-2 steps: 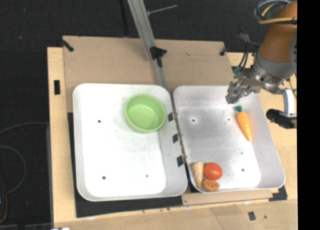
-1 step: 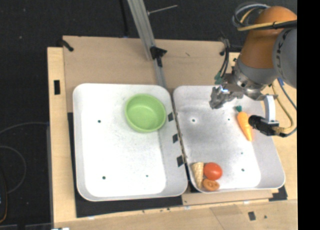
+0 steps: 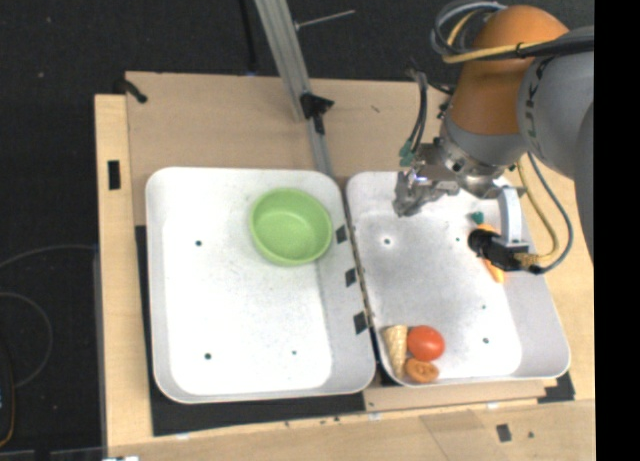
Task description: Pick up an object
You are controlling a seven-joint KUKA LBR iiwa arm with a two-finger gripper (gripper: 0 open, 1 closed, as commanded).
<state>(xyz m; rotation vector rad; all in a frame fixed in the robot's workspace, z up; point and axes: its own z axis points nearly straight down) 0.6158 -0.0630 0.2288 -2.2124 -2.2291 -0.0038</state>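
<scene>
A green bowl [image 3: 291,226] sits in the left bin [image 3: 200,349], near its back right corner. In the right bin [image 3: 540,349], at the front left, lie a red tomato-like ball [image 3: 426,342], a pale cone-shaped piece [image 3: 397,344] and a small orange piece [image 3: 421,371], all close together. My gripper [image 3: 408,201] hangs over the back left part of the right bin, well behind those pieces. Nothing shows between its fingers.
A grey metal pole [image 3: 285,49] slants from the top down to the gap between the bins. Both bins rest on a tan board [image 3: 200,119] with dark floor around it. Small orange and teal bits [image 3: 487,249] lie by the right bin's right side.
</scene>
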